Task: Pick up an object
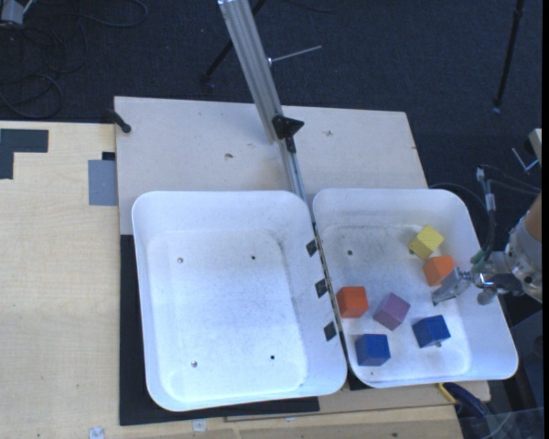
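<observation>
Nearest the camera, along the front of the right bin, two blue cubes were noted: one near the bin's inner front corner, the other further right. Behind them a purple cube and an orange-red cube were recorded, the latter close to the divider between the bins. A yellow cube lay toward the back, with an orange cube just in front of it. The hand was seen entering over the right rim, its metal tips just beside the orange cube, on that cube's front-right side; contact could not be confirmed. Whether the hand was open or closed could not be told at this resolution, and nothing was seen held in it. The orange cube was judged the likeliest target, lying up and slightly left of the hand in the view; being a cube, it offers no long axis to align to. The yellow cube behind it and the right-hand blue cube in front were judged near enough to be nudged during a grasp. The left bin was recorded on the desk, well apart from the hand.
</observation>
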